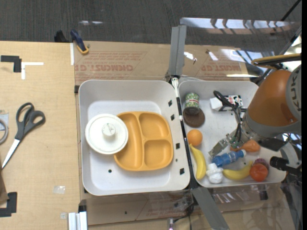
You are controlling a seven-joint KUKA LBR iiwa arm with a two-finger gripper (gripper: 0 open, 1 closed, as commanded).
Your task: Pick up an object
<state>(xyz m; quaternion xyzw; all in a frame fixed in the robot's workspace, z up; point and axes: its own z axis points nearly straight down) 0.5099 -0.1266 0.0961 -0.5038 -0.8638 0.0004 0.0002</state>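
Two-finger metal gripper (221,146) low in right white bin (211,91), fingers spread, nothing between; blue-capped clear plastic bottle (229,157) at its five o'clock.

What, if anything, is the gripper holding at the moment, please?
It cannot be told: the gripper sits low in the right bin beside the blue-capped bottle.

A light wood tabletop (38,176) seen from above, with dark ribbed flooring (120,8) along the top edge. Flattened brown cardboard (120,63) with red print lies on it. Black-handled scissors (21,126) rest at left; a blue clamp (79,42) sits near the cardboard's corner.
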